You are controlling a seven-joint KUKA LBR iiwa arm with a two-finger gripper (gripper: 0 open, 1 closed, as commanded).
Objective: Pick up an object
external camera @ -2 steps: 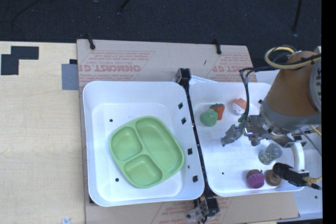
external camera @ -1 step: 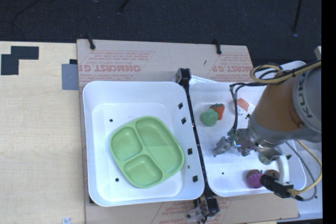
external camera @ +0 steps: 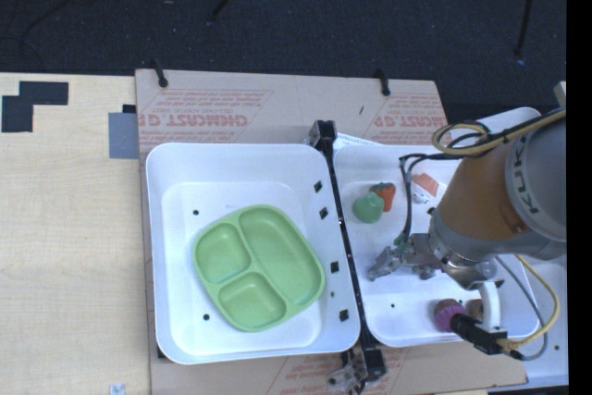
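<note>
The counter (external camera: 74,245) carries 2 shallow white bins side by side on a cardboard sheet (external camera: 277,111). The left bin (external camera: 171,171) holds a light green plate (external camera: 259,266) with 3 compartments, lying flat near the bin's middle. In the right bin (external camera: 388,319), a green ball (external camera: 367,208) sits toward the far end, touching a small orange piece (external camera: 385,194) just behind it, and a purple object (external camera: 448,314) lies near the front right corner. The grey arm (external camera: 490,199) with its orange band reaches in from the right, and the hand (external camera: 388,262) hangs low over the bin's middle, between the green ball and the purple object and apart from both. Its metal fingers (external camera: 381,268) point left; whether they are spread or closed cannot be told, and nothing shows between them.
</note>
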